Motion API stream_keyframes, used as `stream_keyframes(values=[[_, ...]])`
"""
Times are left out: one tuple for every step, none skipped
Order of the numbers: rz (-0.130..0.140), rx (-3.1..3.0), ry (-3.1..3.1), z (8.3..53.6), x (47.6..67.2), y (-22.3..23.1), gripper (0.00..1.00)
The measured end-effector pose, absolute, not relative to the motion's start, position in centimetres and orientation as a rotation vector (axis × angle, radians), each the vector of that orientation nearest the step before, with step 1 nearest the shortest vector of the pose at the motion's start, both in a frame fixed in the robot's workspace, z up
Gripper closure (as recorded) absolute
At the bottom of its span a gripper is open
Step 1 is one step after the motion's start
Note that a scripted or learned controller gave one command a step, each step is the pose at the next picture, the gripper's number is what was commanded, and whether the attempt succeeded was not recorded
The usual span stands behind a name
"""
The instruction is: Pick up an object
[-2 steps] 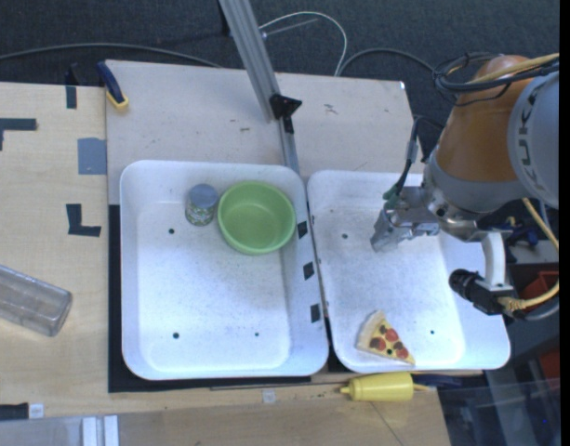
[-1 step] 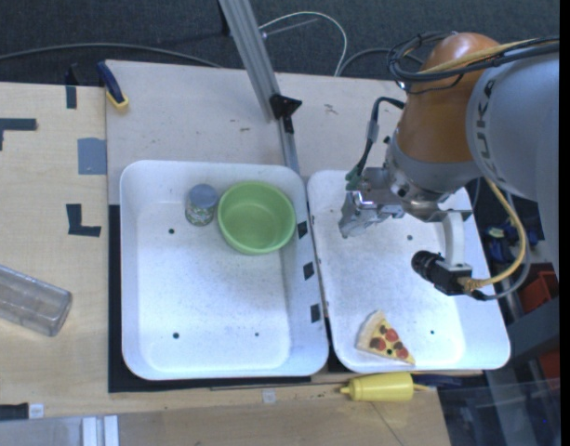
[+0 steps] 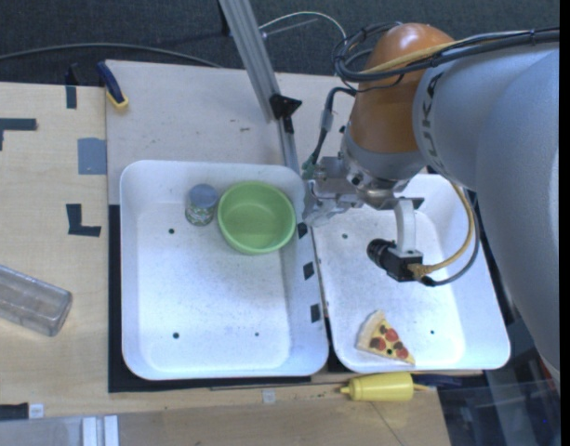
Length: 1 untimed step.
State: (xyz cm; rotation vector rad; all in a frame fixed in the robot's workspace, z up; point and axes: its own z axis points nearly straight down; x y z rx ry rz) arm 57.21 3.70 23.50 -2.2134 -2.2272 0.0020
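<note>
Pizza slice: I see the pizza slice point(image 3: 385, 339) lying flat in the right bin point(image 3: 452, 328), near the front wall.
Which way it points: its tip points to the far side of the bin and a little left. Its long line runs from the tip back to the crust, which faces the front.
Pizza look: a flat triangle, yellow with red dots and a tan crust.
Bowl: the green bowl point(image 3: 257, 216) sits in the left bin point(image 3: 210, 319), open side up, near the far right corner. It is round and smooth, so it points no way.
Can: a small can point(image 3: 201, 204) with a grey top stands just beside the bowl, on its left. I think it is upright.
Tool: my tool point(image 3: 324, 203) hangs over the place where the two bins meet, near the far end, close to the bowl's right edge. I cannot tell if it is open or closed. I see nothing held in it.
Room to move: the front half of the left bin is bare white floor. The pizza slice has bare floor on its left, right and far sides.
Bottle: a yellow bottle point(image 3: 382, 387) lies on its side on the bench point(image 3: 173, 110), just in front of the right bin, with its tip to the left.
Clear box: a see-through box point(image 3: 24, 297) lies on the bench, well apart from the left bin.
</note>
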Motion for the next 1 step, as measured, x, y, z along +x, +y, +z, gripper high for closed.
stream_keyframes(values=[[0.001,-2.216,-2.226,23.16,59.07,7.58,1.0]])
